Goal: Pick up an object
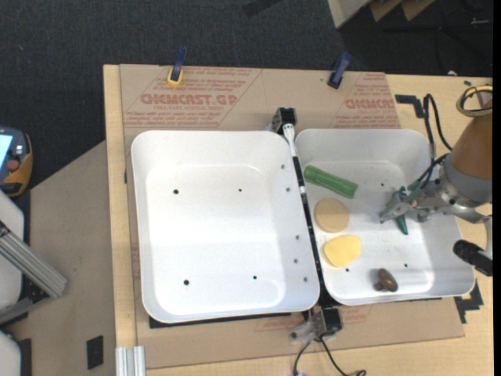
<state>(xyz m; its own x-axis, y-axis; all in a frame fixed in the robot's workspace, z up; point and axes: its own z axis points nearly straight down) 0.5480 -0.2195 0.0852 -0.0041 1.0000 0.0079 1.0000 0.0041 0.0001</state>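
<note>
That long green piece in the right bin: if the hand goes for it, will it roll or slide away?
The green piece looks rod-shaped and lies flat, so it would probably roll sideways if nudged across its length. The right bin floor looks smooth, so sliding seems likely too. It reads as stiff, since it lies straight, though material can't be confirmed.

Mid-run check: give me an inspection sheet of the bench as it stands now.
Surface: cardboard-covered bench; left bin and right bin side by side.
Job's things: in the right bin, green stick, tan disc, yellow piece, brown lump.
Clutter: nothing seen.
Grippers: gripper low over the right bin, apart from all four things.
Cables: black cable by the arm.
Surroundings: two blue clamps on the bench's far edge; dark floor.
</note>
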